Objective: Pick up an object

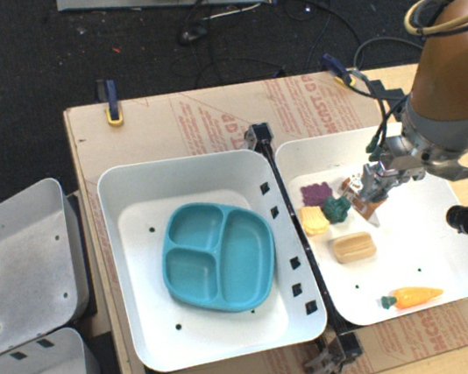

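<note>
In the right bin lie a purple piece, a yellow block, a dark green toy, a tan bread-like block and an orange carrot. My gripper hangs over the bin's middle, just right of the green toy and above the tan block. Its tips point down and left. I see nothing clearly held between them.
The left bin holds a teal divided plate. A black divider with clamps runs between the bins. Two white lids lie off the bench at the left. Cables trail at the back.
</note>
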`<state>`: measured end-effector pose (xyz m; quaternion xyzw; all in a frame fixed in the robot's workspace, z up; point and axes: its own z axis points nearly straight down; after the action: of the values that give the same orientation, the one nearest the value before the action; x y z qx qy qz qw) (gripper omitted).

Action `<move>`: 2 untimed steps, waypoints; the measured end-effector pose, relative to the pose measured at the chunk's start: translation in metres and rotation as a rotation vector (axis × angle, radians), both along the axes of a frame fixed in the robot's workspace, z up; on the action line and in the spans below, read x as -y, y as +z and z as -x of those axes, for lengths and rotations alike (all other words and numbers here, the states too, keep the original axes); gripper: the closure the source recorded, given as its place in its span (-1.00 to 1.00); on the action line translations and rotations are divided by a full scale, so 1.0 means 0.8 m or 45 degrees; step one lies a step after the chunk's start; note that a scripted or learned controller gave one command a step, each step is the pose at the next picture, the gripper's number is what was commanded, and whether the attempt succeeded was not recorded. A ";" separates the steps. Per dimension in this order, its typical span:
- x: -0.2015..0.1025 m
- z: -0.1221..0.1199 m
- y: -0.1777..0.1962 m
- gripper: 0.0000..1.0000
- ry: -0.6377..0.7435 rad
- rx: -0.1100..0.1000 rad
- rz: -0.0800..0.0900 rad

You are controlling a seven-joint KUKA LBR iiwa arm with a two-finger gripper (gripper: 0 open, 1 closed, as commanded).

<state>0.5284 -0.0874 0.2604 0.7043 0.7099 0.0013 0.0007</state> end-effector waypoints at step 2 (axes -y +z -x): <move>-0.128 -0.056 -0.029 1.00 -0.001 -0.001 0.000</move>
<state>0.5733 0.0147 0.2372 0.7045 0.7098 0.0010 0.0003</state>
